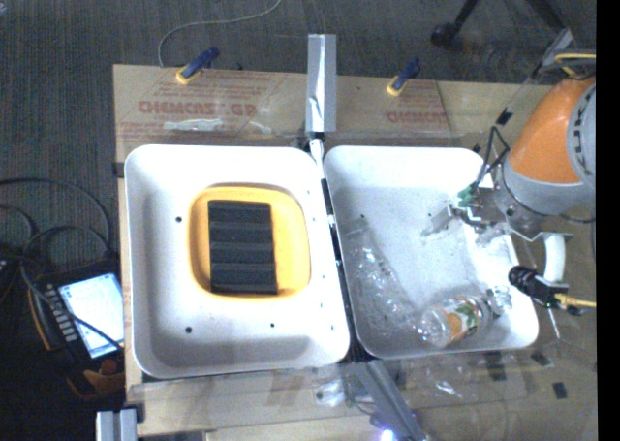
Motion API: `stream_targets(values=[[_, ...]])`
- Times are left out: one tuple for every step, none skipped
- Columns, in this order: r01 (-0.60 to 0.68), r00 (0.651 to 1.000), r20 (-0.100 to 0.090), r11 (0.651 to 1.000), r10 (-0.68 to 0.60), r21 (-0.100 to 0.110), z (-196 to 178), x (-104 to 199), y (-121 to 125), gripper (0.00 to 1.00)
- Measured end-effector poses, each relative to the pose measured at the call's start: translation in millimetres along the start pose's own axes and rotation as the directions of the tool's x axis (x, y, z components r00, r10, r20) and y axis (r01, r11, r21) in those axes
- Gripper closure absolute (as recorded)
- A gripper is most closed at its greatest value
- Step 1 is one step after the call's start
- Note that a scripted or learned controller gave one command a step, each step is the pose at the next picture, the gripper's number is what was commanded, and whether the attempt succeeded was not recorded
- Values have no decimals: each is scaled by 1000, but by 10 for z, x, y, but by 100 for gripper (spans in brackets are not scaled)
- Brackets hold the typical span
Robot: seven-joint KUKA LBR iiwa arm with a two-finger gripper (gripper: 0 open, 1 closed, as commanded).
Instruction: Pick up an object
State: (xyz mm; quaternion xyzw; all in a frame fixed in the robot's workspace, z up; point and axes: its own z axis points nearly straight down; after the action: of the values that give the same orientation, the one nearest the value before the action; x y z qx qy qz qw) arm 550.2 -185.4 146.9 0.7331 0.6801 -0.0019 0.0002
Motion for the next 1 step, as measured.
stream_targets(values=[[-16, 1000, -2, 1000, 16, 1, -553, -191, -657, 0]])
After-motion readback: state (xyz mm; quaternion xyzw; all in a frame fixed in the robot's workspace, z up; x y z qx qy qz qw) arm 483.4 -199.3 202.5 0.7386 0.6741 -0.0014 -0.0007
